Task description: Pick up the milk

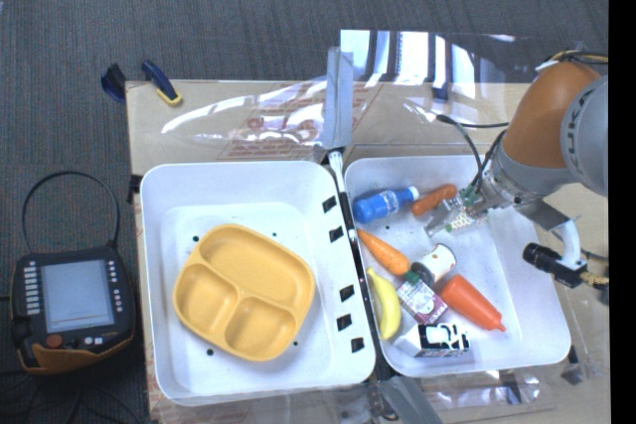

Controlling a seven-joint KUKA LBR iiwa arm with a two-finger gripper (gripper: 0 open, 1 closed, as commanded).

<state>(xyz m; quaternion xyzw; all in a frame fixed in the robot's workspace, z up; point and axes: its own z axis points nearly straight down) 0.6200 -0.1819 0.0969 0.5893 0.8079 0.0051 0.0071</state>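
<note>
The milk (442, 340) is a small black-and-white carton lying on its side near the front edge of the right bin (537, 313). My gripper (449, 216) hangs over the back half of that bin, between a blue bottle (383, 205) and a small orange carrot (434, 201). It is well behind the milk, apart from it, and nothing shows in its grasp. The grey arm with its orange band (547, 129) reaches in from the right.
The right bin also holds a long carrot (384, 252), a banana (386, 304), a small red-labelled carton (418, 295), a white cup (437, 261) and a fat carrot (469, 302) just behind the milk. A yellow divided plate (243, 291) lies in the left bin.
</note>
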